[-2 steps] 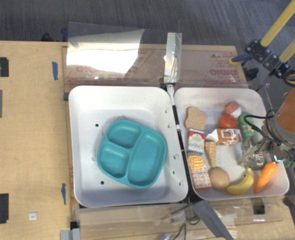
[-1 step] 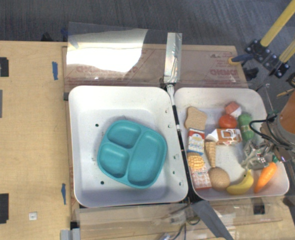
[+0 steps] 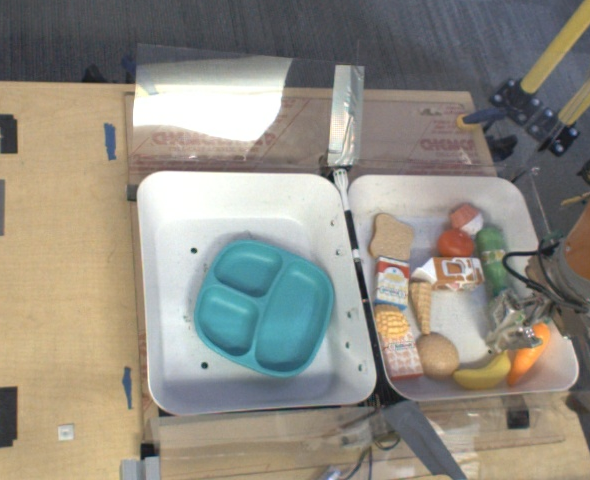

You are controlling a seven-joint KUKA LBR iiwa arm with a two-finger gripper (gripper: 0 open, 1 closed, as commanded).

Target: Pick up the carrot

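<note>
carrot (image 3: pixel 528 354): orange, sitting in the near right corner of the right bin (image 3: pixel 560 373), right up against the bin wall, with its top end poking up into the metal fingertips.
gripper (image 3: pixel 515 329): down in that same corner, directly over the carrot; honestly can't tell if it's clamped on it or just touching, too much clutter and cable there.
banana (image 3: pixel 483 371): touching the carrot's left side, lying along the near edge.
potato (image 3: pixel 438 353): just left of the banana.
other food: bread slice (image 3: pixel 391 236), corn cob (image 3: pixel 391 326), green bottle (image 3: pixel 492 253) further back.
left bin (image 3: pixel 165 218): holds a teal divided plate (image 3: pixel 265 308).
</note>
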